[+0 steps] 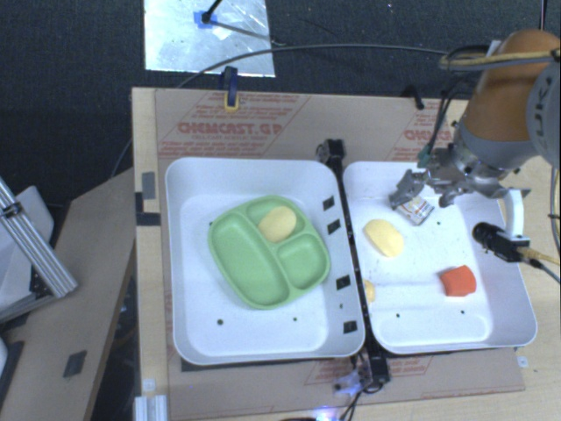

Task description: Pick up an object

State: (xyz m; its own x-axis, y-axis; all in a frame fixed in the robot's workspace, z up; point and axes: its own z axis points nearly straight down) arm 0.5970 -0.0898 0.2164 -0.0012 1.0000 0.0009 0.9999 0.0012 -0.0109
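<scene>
While the task just says grab something, the closest candidate to the gripper (415, 202) is the pale yellow lump (384, 237) lying in the right bin (508, 323), toward its left side, just below and left of the gripper head. It looks like a smooth plastic toy food, so my guess is light, rigid and a bit slippery; it's rounded and elongated, so pinching across the narrow middle seems safer than the ends, where it could squirt out.

Other option is the orange piece (457, 281) further to the bin's lower right, well apart from the gripper. It looks chunkier and flatter-sided, probably also light, and maybe easier to pinch across its sides.

As for the gripper, it hangs low over the upper left part of the right bin, and honestly I can't tell how it's set; the head is a jumble of metal from this angle. Nothing visibly sits in it, and it looks apart from the yellow lump, not touching.

Over in the left bin (188, 235) there's a green divided tray (254, 266) with another yellowish piece (278, 224) in its upper compartment.
</scene>
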